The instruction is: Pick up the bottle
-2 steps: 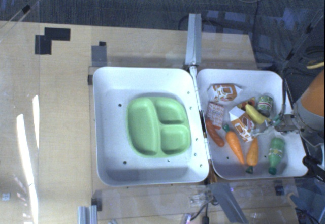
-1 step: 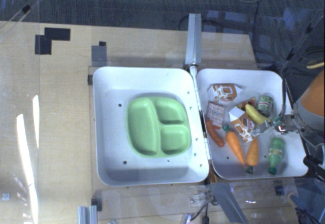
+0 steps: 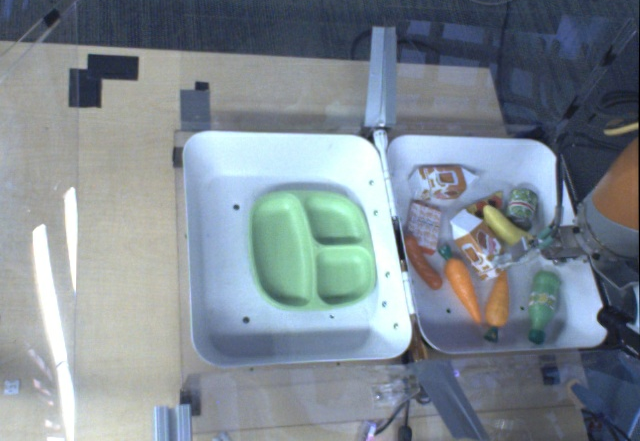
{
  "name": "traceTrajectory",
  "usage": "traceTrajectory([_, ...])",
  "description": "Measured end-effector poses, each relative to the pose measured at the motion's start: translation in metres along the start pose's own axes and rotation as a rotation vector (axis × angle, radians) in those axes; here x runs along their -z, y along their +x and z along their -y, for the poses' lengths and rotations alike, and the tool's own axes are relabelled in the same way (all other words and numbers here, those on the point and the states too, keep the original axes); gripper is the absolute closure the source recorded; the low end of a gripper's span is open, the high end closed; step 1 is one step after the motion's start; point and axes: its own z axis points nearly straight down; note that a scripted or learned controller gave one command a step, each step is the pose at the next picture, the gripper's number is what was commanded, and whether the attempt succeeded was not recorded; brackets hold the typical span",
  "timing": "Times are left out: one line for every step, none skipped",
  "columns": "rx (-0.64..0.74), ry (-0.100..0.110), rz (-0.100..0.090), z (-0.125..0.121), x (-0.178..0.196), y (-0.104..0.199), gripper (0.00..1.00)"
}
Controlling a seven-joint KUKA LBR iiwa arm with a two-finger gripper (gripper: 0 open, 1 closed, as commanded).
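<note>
Green plastic bottle (image 3: 543, 304) is what we're after, lying in the right bin (image 3: 540, 157) near its right wall, cap toward the front. Just above it we can see the gripper (image 3: 545, 243), but whether it's open or closed we honestly can't tell; nothing visibly in it. Left of the bottle sit two carrots (image 3: 463, 290), further up a banana (image 3: 503, 224), a small can (image 3: 521, 202) and some snack packets (image 3: 443, 181). Way left of the bottle, the other bin (image 3: 205, 229) has a green divided tray (image 3: 312, 247).
</note>
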Motion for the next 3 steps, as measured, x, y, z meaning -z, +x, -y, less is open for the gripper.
traceTrajectory([0.002,0.0,0.0,0.0001,0.0,-0.0001,0.0])
traceTrajectory([0.006,0.0,0.0,0.0002,-0.0001,-0.0001,0.0])
traceTrajectory([0.005,0.0,0.0,0.0002,-0.0001,-0.0002,0.0])
